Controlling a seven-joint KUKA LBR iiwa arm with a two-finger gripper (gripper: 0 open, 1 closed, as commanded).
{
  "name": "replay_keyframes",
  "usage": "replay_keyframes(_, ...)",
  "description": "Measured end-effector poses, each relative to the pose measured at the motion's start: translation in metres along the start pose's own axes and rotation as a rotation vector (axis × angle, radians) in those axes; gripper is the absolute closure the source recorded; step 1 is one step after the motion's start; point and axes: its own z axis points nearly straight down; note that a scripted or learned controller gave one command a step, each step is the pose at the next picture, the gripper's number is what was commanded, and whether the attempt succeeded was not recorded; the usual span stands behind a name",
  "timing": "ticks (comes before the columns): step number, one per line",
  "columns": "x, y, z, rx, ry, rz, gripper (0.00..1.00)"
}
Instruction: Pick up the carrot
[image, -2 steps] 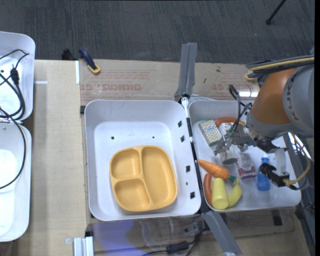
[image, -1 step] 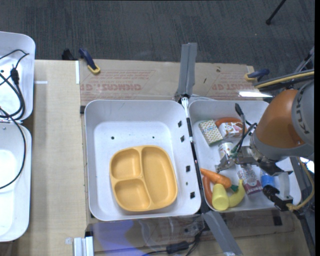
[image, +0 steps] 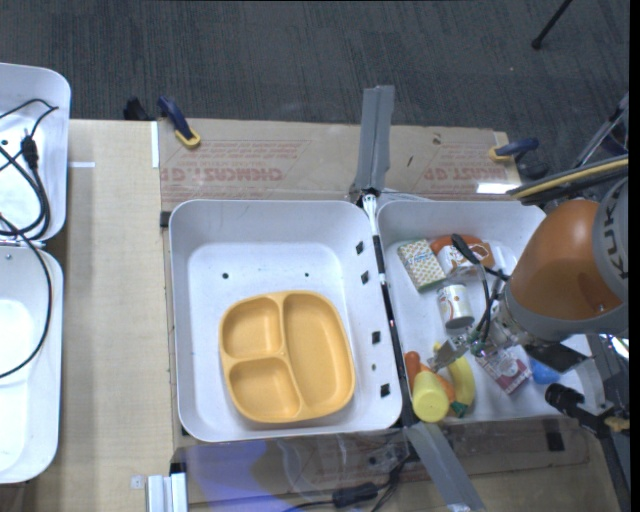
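The carrot (image: 411, 364) shows as a small orange tip near the front left of the right bin (image: 520, 215), close to the divider. A yellow bottle (image: 430, 397) lies against it and hides its lower part. My gripper (image: 456, 349) hangs low over the bin's front half, just right of the carrot and above a banana (image: 462, 380). Nothing is visibly held in it. The arm's orange band (image: 562, 265) sits over the bin's right side and hides what lies beneath.
The left bin (image: 190, 300) holds a yellow three-part plate (image: 287, 355). Crowded in the right bin are a small box (image: 420, 263), a can (image: 455, 302), an orange-and-white packet (image: 462, 252), a red-and-white packet (image: 508, 372) and a blue item (image: 545, 373).
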Motion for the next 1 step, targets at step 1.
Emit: replay_keyframes(1,-0.0264,0.0562,0.0029,0.009,0.004,0.205,0.0)
